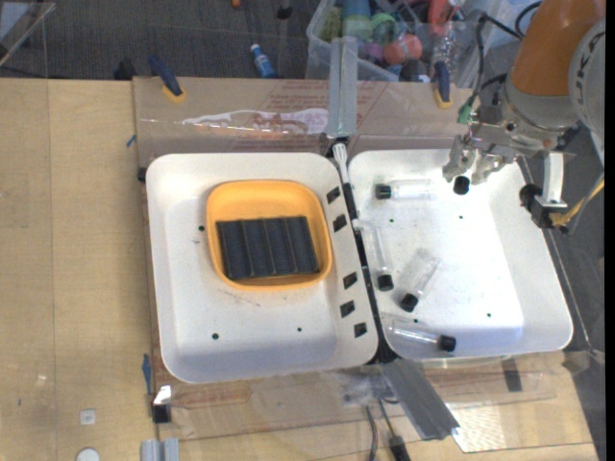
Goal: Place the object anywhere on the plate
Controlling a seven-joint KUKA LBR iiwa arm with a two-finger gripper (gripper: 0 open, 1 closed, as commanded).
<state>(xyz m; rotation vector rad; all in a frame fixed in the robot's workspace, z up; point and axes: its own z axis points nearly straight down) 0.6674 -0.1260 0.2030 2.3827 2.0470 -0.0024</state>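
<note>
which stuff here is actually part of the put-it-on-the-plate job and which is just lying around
Belongs to the job:
- orange plate in the left bin, with a dark ridged block on it
- clear vials with black caps in the right bin
- tool over the right bin

Lying about:
- tub of coloured items behind the bins
- blue clamp

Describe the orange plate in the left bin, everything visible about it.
The orange plate is a rounded-square dish with a raised rim, smooth and plastic-looking. It lies flat in the middle of the left bin, slightly nearer its back. A dark grey ribbed block, with several parallel ridges, lies on it and covers most of its floor, leaving the rim and back strip bare. Nothing else touches it; the gripper hangs over the right bin.
</note>
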